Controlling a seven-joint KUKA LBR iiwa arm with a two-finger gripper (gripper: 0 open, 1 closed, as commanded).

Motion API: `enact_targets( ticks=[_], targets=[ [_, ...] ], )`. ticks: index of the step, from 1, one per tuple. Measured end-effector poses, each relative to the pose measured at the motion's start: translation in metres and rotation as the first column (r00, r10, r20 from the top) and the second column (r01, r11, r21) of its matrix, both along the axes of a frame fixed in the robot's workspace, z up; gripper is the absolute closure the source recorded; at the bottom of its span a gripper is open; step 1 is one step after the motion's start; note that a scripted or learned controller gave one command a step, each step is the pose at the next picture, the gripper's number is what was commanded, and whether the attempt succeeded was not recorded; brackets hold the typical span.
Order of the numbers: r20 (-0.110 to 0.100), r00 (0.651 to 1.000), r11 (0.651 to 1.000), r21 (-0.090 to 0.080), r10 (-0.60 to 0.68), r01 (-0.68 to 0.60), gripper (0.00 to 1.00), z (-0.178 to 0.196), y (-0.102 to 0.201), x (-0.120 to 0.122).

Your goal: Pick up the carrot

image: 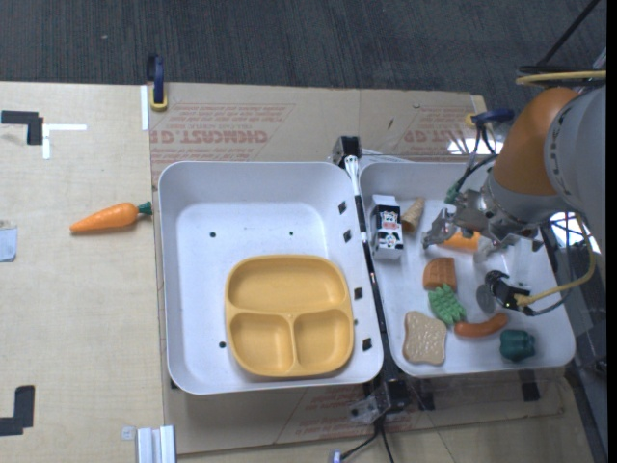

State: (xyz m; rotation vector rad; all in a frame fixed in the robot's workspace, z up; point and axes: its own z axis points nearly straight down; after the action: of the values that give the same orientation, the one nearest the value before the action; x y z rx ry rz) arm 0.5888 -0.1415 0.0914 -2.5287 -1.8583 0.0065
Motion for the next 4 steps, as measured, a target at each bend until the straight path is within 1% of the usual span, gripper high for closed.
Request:
enact_targets(
  ticks=[1,2,3,4],
  targets=[
    [-0.001,1.0,1.0,-0.001,-0.002,0.002,1.0,0.009,-0.001,0.0],
    [0.004,0.998,0.998,-0.002,0.06,-0.06,1.0,0.001,-0.067,0.001],
    [-0.022,0.987,0.987,-0.003,-0.158,0.158,1.0,-0.003,-0.044,0.065],
    [-0.044,0.987,0.988,-0.015,-0.157,0.157,0.0,-0.004,-0.051,0.058]
  ],
)
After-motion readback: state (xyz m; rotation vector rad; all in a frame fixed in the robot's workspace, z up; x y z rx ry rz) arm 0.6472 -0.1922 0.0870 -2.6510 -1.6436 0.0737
